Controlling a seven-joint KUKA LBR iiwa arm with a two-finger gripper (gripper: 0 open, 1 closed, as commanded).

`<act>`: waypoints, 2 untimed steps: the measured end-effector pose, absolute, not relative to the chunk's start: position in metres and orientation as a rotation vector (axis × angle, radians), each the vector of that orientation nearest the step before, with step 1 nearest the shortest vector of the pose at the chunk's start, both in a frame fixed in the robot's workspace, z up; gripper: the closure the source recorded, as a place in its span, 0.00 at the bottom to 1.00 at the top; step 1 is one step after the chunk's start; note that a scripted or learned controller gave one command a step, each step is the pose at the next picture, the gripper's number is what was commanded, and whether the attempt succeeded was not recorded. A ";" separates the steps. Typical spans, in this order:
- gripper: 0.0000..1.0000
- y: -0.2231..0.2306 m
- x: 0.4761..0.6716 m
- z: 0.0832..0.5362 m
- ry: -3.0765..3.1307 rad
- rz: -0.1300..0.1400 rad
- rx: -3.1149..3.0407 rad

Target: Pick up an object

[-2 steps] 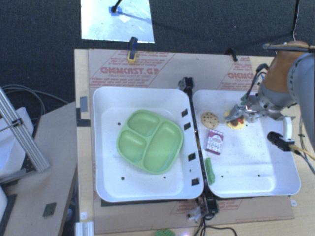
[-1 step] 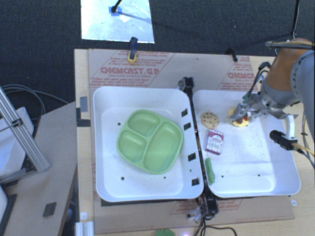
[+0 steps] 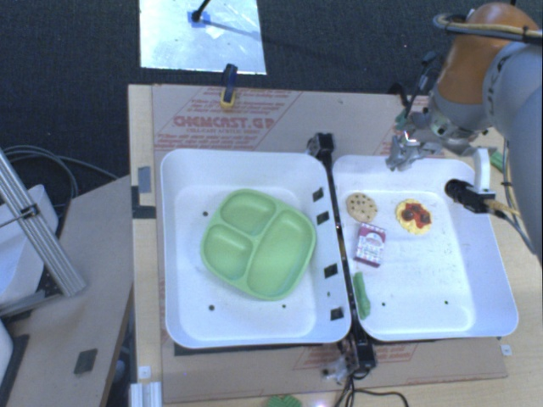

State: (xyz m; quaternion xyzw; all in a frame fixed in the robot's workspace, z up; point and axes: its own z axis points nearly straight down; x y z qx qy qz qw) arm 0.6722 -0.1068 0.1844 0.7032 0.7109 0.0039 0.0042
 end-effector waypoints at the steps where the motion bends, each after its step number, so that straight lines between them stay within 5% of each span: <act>1: 1.00 -0.140 0.612 0.222 2.218 0.001 2.222; 2: 0.00 -0.138 0.614 0.220 2.223 0.002 2.217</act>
